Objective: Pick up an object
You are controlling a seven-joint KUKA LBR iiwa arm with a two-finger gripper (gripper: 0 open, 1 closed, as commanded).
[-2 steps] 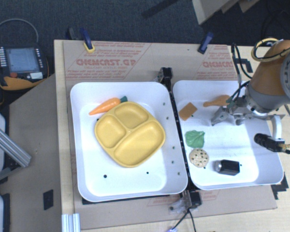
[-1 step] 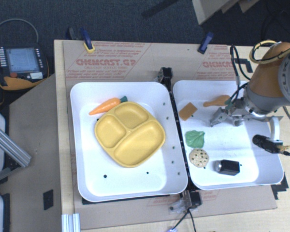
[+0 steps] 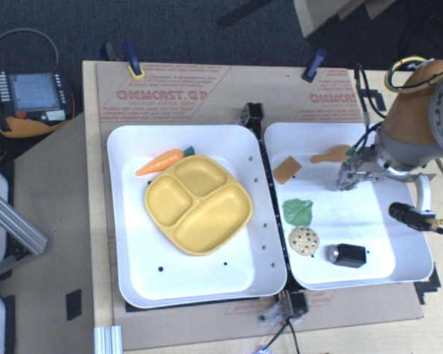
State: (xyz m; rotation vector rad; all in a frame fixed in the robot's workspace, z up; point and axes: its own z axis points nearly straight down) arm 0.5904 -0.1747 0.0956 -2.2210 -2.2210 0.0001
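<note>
In the camera view, the gripper [image 3: 347,179] hangs low over the far part of the right bin [image 3: 406,271]; if it is apart or together, I cannot tell. Just beside it lies a wooden spatula [image 3: 331,155]. In the same bin are a brown square piece [image 3: 286,170], a green leaf [image 3: 298,211], a cookie [image 3: 304,240] and a black block [image 3: 348,254]. The left bin [image 3: 133,198] holds a yellow divided plate [image 3: 198,203] and a carrot [image 3: 161,161] touching its far edge.
</note>
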